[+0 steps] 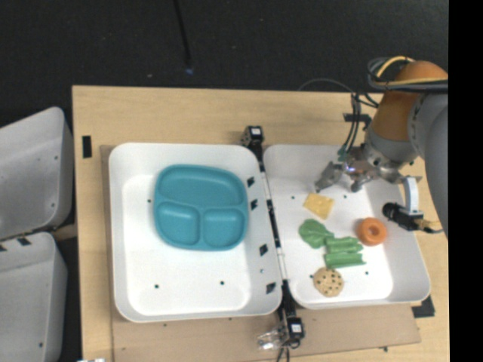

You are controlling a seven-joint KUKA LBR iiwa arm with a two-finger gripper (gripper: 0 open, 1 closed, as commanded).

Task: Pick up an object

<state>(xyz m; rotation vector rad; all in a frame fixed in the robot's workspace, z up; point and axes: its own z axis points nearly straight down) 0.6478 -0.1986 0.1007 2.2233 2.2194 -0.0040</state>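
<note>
Yellow wedge (318, 205) (smooth, cheese-like) lies beneath pincer (341, 179).

The table (189, 115) looks like pale wood or laminate, matt and smooth. Both bins (128, 277) (400, 270) are white plastic with a slight sheen. The plate (201, 206) is teal plastic, smooth and softly glossy. The cheese (318, 205), orange piece (371, 231) and green pieces (332, 246) look like smooth matt plastic or rubber; the cookie (328, 281) has a speckled, rougher face. The arm (400, 119) has a glossy orange band and grey shell.
</note>
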